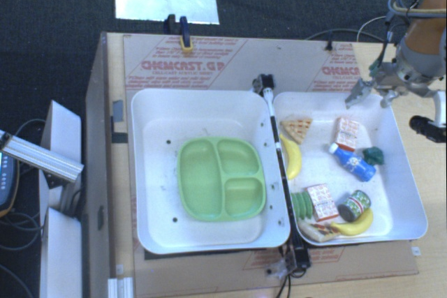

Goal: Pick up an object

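Gripper (369, 95) spread wide, holding nothing, above the right bin's (408, 171) far edge. In that bin: blue bottle (353, 161), carton (347, 131), can (354, 205), two bananas. Green tray (222, 179) lies in the left bin (154, 164).

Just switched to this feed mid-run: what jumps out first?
The pale green divided tray sits alone in the left bin, the boldest shape in view. The right bin is a jumble: a waffle wedge, two bananas, a blue bottle, a can and small cartons. The gripper hangs over that bin's far right corner, fingers spread, holding nothing.
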Motion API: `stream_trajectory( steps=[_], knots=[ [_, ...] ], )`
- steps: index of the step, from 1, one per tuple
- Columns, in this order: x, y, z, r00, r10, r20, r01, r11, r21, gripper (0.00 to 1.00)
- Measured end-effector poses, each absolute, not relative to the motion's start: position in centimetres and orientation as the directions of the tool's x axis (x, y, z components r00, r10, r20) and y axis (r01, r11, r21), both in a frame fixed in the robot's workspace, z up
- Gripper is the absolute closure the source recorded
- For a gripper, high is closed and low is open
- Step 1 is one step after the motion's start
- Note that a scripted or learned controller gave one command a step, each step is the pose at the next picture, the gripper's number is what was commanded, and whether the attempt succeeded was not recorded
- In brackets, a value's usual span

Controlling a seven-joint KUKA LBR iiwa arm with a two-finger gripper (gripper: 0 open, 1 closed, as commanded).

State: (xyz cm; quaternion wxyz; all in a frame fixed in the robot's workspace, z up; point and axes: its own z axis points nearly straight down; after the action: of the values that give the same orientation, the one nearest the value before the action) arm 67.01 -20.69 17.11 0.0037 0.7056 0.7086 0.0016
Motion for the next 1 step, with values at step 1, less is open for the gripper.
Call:
stream_trajectory(
  steps=[1],
  knots=[
    [60.59,-19.32,12.74,-0.002,1.0,0.0,1.0,0.002,0.001,0.0]
  ],
)
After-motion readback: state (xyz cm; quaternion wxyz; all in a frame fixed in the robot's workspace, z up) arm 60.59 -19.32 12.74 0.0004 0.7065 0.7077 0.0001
